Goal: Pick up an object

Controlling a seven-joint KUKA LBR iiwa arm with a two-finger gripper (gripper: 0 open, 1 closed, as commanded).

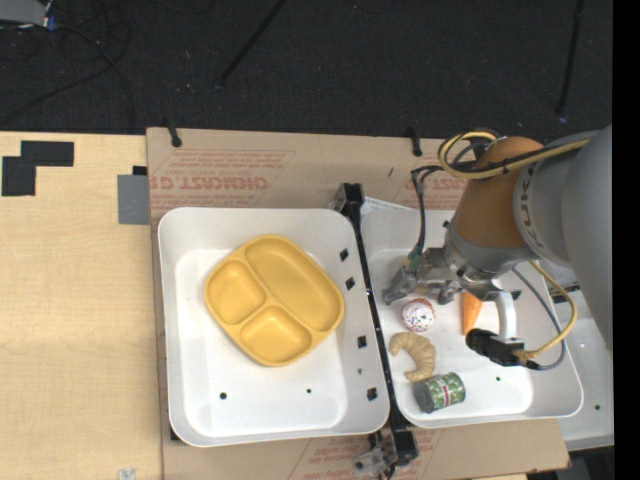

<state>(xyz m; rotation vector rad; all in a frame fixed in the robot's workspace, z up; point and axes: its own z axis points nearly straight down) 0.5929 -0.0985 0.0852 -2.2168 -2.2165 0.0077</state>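
Gripper (425, 286) low in right bin (560, 393), jaw state unclear, ball (418, 315) at its 6 o'clock, croissant (415, 353) and can (440, 392) below, yellow plate (273, 299) in left bin (190, 388)

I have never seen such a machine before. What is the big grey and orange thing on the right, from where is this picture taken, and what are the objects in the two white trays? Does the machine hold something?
The grey and orange thing is a robot arm. It reaches in from the right, and at its end is a gripper, a two-finger tool for grasping. One fixed camera above the bench took the picture, looking down at a slant.

Two shallow white bins stand side by side. The left bin holds a yellow plate with three compartments. The right bin holds a small white ball with red marks, an orange piece, a tan croissant-shaped toy and a small green can lying on its side.

The gripper sits low, just above the ball. I cannot tell from this picture whether it holds anything.
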